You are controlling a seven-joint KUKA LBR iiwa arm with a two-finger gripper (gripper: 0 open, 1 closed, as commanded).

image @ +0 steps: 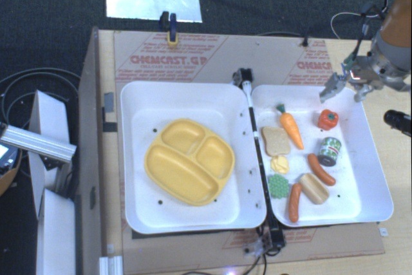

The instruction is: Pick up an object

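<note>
Toy foods, a carrot (292, 129) and tomato (327, 119) among them, lie scattered in the right bin (370, 138) for easy picking; the gripper (346, 90) hovers above its far edge, fingers spread, holding nothing.

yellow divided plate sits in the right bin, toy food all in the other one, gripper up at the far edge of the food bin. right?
Not quite: the camera view shows the yellow divided plate in the left bin, not the right. The toy food, including the carrot and tomato, lies in the right bin, and the gripper is at that bin's far edge, as you said.
</note>
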